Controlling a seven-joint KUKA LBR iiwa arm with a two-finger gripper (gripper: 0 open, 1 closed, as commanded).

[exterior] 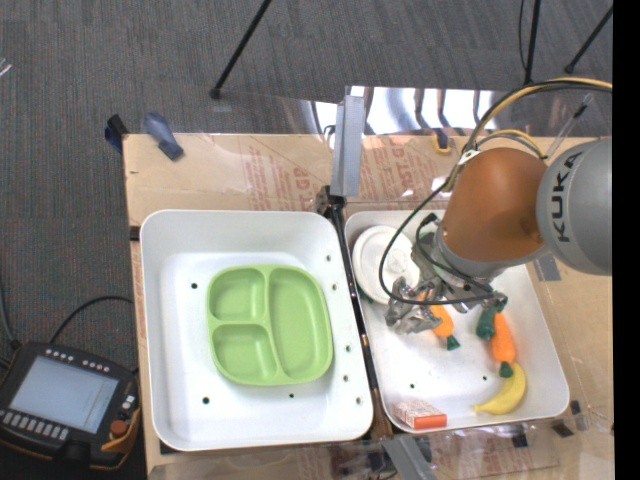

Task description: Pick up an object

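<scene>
Light: bright, even, from overhead
Glare: on the shiny metal strip [420, 103] at the bench's far edge
Shadows: soft, faint
Focus: sharp throughout

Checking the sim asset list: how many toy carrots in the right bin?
2. One carrot lies under the gripper, mid-bin; the other carrot is further right, just above the banana. The arm could hide more.

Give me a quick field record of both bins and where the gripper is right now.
left bin: holds a green divided plate
right bin: white dish, two toy carrots, banana, small orange-and-white box
gripper: low in the right bin, beside the left carrot and the dish
grip: cannot tell from this view
arm: reaches in over the right bin
</scene>
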